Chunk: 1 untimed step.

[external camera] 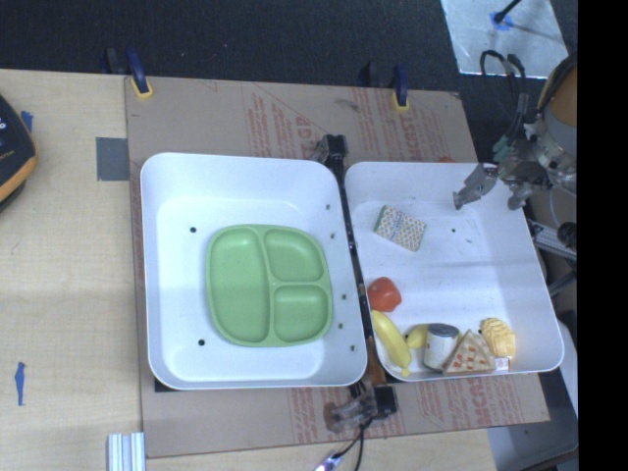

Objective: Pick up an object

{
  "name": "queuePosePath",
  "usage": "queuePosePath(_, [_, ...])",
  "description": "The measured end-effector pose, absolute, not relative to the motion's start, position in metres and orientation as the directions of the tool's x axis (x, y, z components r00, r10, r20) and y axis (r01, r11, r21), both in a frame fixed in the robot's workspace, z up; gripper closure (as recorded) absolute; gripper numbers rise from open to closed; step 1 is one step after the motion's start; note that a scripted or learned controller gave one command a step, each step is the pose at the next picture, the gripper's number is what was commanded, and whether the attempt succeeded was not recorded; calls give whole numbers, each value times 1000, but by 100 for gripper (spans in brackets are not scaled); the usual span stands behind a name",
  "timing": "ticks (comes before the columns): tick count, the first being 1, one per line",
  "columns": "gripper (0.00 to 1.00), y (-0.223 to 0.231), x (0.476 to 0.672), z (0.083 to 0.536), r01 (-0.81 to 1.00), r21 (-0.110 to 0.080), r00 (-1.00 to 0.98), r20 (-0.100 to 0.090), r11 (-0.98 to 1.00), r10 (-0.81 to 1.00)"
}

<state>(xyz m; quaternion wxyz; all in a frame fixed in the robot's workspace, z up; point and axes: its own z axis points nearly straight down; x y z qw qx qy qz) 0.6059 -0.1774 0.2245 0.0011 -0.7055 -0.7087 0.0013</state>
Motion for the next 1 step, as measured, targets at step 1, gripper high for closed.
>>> queuePosePath(1, [0,-130,653,140,1000,-5,-5,0,5,1000])
